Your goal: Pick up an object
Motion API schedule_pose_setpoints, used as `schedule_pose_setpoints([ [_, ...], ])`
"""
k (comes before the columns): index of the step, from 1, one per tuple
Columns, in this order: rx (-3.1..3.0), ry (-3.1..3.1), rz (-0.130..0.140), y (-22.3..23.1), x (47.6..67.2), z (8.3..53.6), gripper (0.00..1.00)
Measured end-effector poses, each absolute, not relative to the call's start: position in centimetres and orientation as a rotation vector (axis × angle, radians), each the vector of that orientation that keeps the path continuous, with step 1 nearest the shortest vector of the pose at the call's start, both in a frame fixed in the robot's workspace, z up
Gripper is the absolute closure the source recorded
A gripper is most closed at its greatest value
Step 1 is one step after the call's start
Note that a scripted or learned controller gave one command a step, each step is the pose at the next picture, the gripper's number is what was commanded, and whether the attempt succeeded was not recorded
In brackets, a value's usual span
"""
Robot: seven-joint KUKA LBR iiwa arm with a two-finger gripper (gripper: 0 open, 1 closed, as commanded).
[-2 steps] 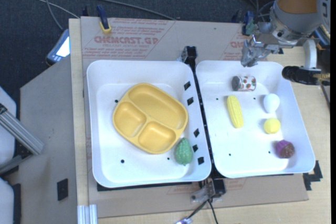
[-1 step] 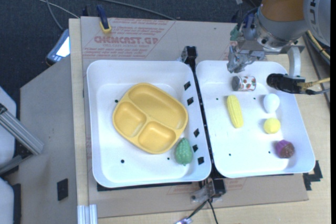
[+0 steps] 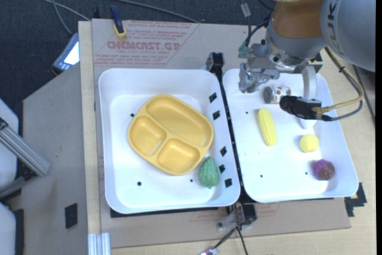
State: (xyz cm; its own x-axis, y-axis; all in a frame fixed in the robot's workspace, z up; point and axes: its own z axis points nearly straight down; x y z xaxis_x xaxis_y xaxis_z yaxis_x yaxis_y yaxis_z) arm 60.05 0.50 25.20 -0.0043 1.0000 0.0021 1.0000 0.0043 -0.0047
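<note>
The gripper (image 3: 253, 84) hung low over the far left corner of the right bin (image 3: 340, 128). Nothing could be seen held in it, and the slanted view did not show whether it was open or closed.

Closest to it, just off its right side in the view, lay a small pale object (image 3: 276, 93) with reddish marks, near the gripper but apart from it. A little nearer the camera than the gripper lay a yellow corn cob (image 3: 267, 126), lengthwise along the bin floor. Further from the gripper, down and to the right, sat a small yellow ball (image 3: 308, 143). Beyond that, near the bin's near right corner, was a purple object (image 3: 324, 169).

Across the divide to the gripper's left, the left bin (image 3: 113, 128) held a yellow divided plate (image 3: 171, 134). A green object (image 3: 209, 173) lay against the plate's near right edge, well apart from the gripper.
</note>
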Motion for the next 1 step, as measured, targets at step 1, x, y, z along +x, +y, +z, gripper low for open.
schedule_pose_setpoints([
  [1, -2.212, -2.224, 0.001, 5.49, 57.79, 25.46, 1.0],
])
